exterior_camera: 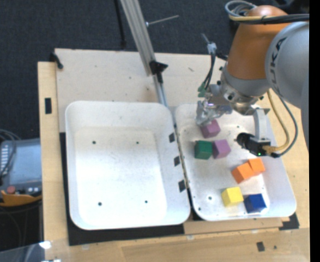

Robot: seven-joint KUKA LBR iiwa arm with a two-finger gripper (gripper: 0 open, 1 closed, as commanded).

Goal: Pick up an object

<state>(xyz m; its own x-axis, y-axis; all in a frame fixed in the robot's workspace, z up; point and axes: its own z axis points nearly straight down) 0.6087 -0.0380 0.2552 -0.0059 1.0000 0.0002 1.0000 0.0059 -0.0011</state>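
In the right bin [279, 192] lie several small blocks. A purple block [210, 129] sits at the bin's upper left, directly under my gripper [206, 113], which hangs off the grey arm with the orange band [255, 37]. The gripper's tip touches or nearly touches this block's top. Just below are a green block [203, 149] and a second purple block [221, 148], side by side. Two orange blocks [248, 170] lie to the lower right. A yellow block [232, 196] and a blue block [254, 202] rest near the bin's front edge.
The left bin [121, 162] stands beside the right one, the two rims meeting in the middle. A slanted metal rail [140, 31] rises behind the bins. Cables and a black fitting [252, 143] hang off the arm over the right bin.
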